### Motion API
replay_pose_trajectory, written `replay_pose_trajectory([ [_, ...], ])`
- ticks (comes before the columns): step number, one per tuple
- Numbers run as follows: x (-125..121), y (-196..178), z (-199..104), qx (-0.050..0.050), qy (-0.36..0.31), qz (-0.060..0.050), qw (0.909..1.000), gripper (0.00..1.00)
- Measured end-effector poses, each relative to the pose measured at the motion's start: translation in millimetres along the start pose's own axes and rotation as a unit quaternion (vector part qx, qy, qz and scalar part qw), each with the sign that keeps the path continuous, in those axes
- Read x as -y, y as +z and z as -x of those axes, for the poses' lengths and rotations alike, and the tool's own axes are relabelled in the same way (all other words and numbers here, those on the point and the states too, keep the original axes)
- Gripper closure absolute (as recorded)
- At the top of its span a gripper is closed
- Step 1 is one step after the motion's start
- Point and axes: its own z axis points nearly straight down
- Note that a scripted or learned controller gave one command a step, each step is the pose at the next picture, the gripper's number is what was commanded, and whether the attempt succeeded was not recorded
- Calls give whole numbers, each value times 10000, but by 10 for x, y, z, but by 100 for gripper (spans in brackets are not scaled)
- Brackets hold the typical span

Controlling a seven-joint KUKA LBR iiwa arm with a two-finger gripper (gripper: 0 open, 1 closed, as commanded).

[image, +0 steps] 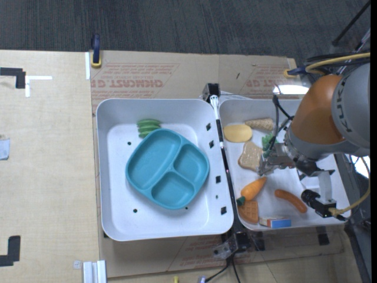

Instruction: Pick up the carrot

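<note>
Carrot (254,188) is in the right bin (297,224), lying near the bin's left wall, w/ its green top end down-left and the orange tip pointing up-right. So the long axis runs diagonal, roughly lower-left to upper-right in the pic.

Gripper (266,165) hangs just above and a bit right of the carrot's tip, over the slice of bread (251,156). Honestly can't tell if it's spread or pinched, too dark and small where it ends, and nothing obviously sits in it.

Imo the thing that matters: carrot lies down-left from the gripper, close but not under it. It'd need to shift that way and probs close across the diagonal, not along it.

Other stuff nearby: sausage (290,200) to the right, waffle (248,212) right below the carrot, so not much room. Left bin (112,175) has the blue plate (168,168) and the green beans (149,125).
</note>
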Motion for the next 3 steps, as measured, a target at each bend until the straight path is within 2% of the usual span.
replay_pose_trajectory([
  [1, 0, 0, -1, 0, -5, -1, 10000, 0],
  [2, 294, 94, -9, -11, 1579, -19, 9875, 0],
  [3, 281, 6, 2, -11, 1597, -12, 9872, 100],
])
